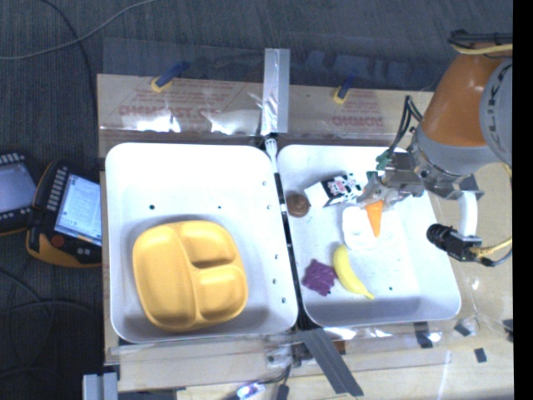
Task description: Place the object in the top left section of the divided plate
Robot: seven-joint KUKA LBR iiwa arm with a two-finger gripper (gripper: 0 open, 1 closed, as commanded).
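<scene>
- Dark grey carpet surrounds a pale bench (487, 323), and black cables trail over the carpet at the upper left.
- A handheld control pendant (65, 215) with a lit screen lies on the carpet just left of the bench.
- Two shallow white bins sit side by side on the bench: the left bin (150, 173) and the right bin (416, 290), meeting along a dark seam in the middle.
- A yellow divided plate (190, 272) rests in the lower part of the left bin, slightly tilted, with nothing in its sections.
- The grey arm with its orange band (454, 111) reaches in from the right, over the upper right corner of the right bin.
- The gripper (385, 188) hangs over the upper middle of the right bin; the jaws point down toward the carrot, but whether they are open or closed on it I cannot tell.
- An orange toy carrot (375, 217) stands point-down directly under the gripper, touching or just above a white object (356, 230) on the bin floor.
- A small black-and-white item with pink marks (337, 187) lies just left of the gripper.
- A small brown round object (298, 205) sits near the seam at the right bin's left wall.
- A yellow banana (351, 272) lies at a slant below the white object, and a purple toy (319, 277) lies just to its left.
</scene>
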